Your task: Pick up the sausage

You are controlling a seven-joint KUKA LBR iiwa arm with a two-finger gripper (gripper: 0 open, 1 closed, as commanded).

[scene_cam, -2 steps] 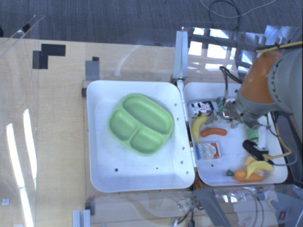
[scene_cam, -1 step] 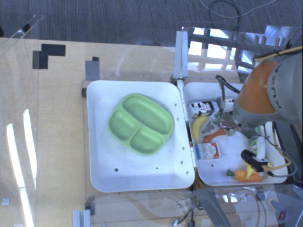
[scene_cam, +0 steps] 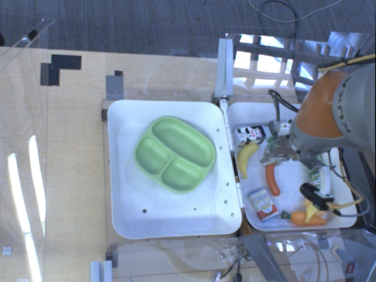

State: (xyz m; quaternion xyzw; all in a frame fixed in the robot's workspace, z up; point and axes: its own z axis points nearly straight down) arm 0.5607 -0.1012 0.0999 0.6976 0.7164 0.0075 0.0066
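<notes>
The sausage is a short red-orange link lying on the floor of the right bin, roughly lengthwise toward the front. My gripper hangs just over the sausage's far end, below the grey wrist with the orange band. Nothing is visibly lifted; the sausage rests on the bin floor. The arm covers the right bin's back right part.
Left of the sausage lies a yellow banana, with a black-and-white packet behind it. A small red-labelled box and a carrot sit at the front. A white bottle stands right. The left bin holds a green divided plate.
</notes>
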